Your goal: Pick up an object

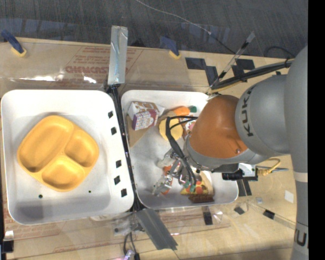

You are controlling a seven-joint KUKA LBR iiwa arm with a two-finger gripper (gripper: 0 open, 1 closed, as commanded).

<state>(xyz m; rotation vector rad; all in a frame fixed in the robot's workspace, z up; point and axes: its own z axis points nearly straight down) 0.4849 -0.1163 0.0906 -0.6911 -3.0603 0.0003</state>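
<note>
Yellow sectioned tray (58, 152) in left bin (11, 145), far left of gripper (170, 177). Small purple carton (143, 115) up-left of gripper. Gripper low in right bin (151, 196); finger spread unclear. Colourful object (197, 188) just right.

Arm (271, 112) reaches in from the right — grey links, orange band (219, 129) above the wrist, wrist bent downward. Black cables loop off the wrist's left side. Gripper (170, 179) hangs low at the arm's left end, metal fingers (161, 187) pointing down and left — fingertips slightly spread, nothing visibly between them, though the area is cluttered and blurry.
</note>
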